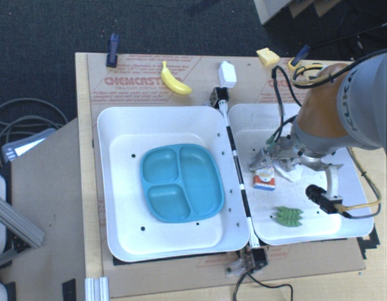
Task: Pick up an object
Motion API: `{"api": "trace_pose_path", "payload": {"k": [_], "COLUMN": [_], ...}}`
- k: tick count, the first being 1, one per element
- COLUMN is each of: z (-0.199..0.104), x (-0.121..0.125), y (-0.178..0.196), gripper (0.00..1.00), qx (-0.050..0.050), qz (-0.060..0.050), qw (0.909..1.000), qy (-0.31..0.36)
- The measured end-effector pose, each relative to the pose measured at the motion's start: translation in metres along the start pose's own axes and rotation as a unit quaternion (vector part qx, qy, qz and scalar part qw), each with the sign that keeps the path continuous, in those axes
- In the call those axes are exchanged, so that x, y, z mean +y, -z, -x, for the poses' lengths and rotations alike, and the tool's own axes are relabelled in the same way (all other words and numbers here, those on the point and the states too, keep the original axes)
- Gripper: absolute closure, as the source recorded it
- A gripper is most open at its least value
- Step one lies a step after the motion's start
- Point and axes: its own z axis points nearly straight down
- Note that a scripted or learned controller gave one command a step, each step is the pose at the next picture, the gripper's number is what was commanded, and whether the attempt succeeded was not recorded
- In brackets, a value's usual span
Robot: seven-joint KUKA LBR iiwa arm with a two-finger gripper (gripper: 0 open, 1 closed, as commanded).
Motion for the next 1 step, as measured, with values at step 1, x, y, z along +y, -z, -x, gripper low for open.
{"api": "trace_pose_path", "payload": {"k": [1], "z": [0.0003], "x": [0.0023], "y": [0.0126], "gripper": [1.00], "qx": [-0.001], "qz": [0.004], "qw": [1.0000], "qy": [0.000]}}
